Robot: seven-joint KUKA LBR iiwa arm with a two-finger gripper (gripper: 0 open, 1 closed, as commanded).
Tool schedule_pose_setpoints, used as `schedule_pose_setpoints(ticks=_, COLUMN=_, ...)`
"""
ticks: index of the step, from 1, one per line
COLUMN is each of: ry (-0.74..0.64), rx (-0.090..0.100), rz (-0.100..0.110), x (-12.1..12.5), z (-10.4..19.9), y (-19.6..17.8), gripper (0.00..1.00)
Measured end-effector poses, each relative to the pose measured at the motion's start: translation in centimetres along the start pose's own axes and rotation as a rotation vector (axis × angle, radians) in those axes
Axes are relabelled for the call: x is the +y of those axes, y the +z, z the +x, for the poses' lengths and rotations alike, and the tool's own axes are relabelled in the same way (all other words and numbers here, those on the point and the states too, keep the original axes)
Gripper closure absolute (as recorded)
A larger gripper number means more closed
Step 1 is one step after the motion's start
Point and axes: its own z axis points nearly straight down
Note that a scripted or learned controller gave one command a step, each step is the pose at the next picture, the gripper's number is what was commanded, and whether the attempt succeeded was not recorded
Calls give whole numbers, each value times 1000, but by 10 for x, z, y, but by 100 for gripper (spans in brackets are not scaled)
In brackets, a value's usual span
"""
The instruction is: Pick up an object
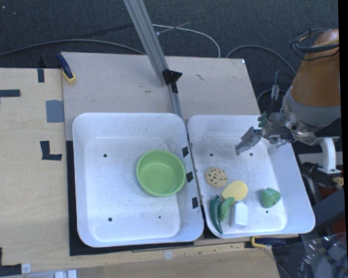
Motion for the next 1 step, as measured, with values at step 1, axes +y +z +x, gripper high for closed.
schedule_pose_setpoints(ticks=1, ry=0, rx=0, rz=0, x=0, z=0, y=0, gripper=0)
